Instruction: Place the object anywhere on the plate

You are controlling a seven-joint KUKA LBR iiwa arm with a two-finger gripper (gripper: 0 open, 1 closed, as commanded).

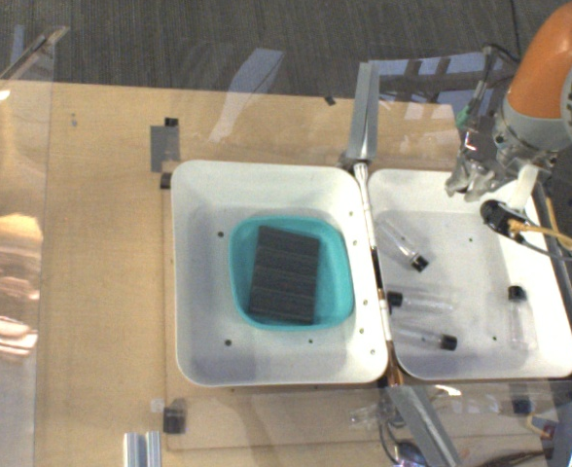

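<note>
You'll find the dark ridged block (285, 274) lying flat on the teal plate (339, 290), inside the left bin (194, 290). The gripper (473, 178) hangs over the far edge of the right bin (549, 353), well apart from the plate and to its right; you can't tell its state. Clear tubes (404, 242) lie scattered in that right bin.

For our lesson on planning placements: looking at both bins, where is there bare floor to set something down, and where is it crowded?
Left bin: a bare white margin runs around the teal plate; the plate's middle is taken by a dark ridged block. Right bin: the middle, between the clear tubes, is bare; tubes crowd its left and lower parts, and the gripper hangs over its top edge.
</note>
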